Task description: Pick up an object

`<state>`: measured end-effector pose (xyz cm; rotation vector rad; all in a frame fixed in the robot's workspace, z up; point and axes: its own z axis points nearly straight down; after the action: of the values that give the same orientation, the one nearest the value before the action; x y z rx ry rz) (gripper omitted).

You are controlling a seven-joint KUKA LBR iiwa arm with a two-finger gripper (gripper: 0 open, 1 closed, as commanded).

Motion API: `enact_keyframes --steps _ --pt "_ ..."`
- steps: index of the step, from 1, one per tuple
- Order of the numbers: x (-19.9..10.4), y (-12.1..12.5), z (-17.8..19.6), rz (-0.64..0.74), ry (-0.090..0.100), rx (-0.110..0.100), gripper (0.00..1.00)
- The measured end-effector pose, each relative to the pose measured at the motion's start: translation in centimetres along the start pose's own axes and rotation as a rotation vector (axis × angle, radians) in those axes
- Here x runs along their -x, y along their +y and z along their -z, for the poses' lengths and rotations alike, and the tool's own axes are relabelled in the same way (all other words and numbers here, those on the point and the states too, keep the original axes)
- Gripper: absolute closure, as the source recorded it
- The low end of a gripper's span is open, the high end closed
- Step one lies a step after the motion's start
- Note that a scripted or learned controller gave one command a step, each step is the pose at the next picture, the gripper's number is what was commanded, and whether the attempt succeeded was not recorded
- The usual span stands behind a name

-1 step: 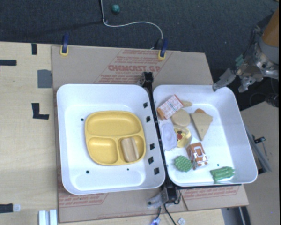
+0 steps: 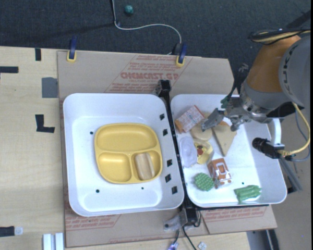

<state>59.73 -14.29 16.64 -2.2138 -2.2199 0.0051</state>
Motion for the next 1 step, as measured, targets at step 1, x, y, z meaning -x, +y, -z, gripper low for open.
enact_keyframes --steps 1 --pt "0.63 0.10 -7.81 -0.003 -0.007 0.011 0.00"
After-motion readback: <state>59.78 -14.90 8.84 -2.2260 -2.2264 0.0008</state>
